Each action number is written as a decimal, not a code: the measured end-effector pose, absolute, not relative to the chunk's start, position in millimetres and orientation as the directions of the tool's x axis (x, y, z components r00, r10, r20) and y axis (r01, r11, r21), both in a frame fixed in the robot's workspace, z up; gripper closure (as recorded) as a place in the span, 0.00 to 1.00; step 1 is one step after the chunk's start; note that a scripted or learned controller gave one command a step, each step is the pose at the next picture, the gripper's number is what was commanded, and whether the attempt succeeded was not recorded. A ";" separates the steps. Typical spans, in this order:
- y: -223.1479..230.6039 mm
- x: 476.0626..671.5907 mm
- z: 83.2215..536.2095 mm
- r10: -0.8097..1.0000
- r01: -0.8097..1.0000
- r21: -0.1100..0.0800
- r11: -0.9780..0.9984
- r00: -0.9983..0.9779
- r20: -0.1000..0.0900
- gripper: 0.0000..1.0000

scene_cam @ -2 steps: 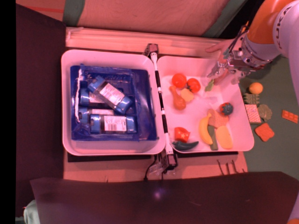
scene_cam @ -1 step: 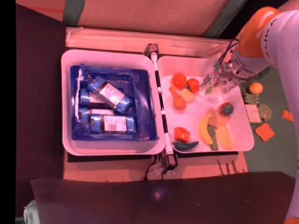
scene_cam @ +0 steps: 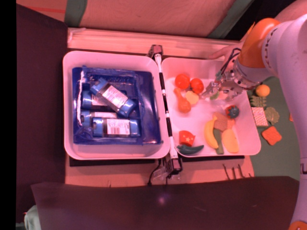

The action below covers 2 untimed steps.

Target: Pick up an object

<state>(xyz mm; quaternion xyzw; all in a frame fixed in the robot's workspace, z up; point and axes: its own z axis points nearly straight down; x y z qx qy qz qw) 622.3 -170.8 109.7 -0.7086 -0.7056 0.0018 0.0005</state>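
The arm [scene_cam: 283, 37] enters over the far right corner of the right bin [scene_cam: 194, 135], the landmark used below. The left bin [scene_cam: 69, 104] adjoins it and carries a blue tray [scene_cam: 146, 109] holding 4 blue bottles [scene_cam: 112, 96].

**Step in hand.** The judgement is the approach stage of the pick. The gripper [scene_cam: 221, 88] is low over the right bin's far half, and nothing can be seen between its jaws. Whether the claw is wide or narrow cannot be told at this angle.

**Candidate objects, all inside the right bin:**
1. The banana [scene_cam: 210, 133] and the yellow piece [scene_cam: 230, 140] lie at the near right, with a tan piece [scene_cam: 220, 122] touching them.
2. 2 orange-red round fruits [scene_cam: 182, 81] sit at the far left, well to the left of the gripper.
3. An orange gourd-shaped piece [scene_cam: 183, 103] lies just near of them.
4. A pale yellow piece [scene_cam: 192, 97] lies just left of the gripper and is the nearest candidate.
5. A small dark ball [scene_cam: 232, 111] lies just near of the gripper.

**Next move.** The likely requirement is to centre the jaws over 1 object, descend, close and lift. The crowding around the nearest objects calls for exact placement.

**Labels.** 2 bottles carry white labels [scene_cam: 115, 126] with dark print, too small to read. No brand is legible.
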 end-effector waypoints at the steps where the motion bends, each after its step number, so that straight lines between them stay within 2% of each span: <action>1: -172.1 628.7 100.6 1.000 1.000 0.014 -0.002 0.002 -0.003 0.00; 2: -174.1 632.7 116.1 1.000 0.999 0.033 -0.004 0.004 -0.010 1.00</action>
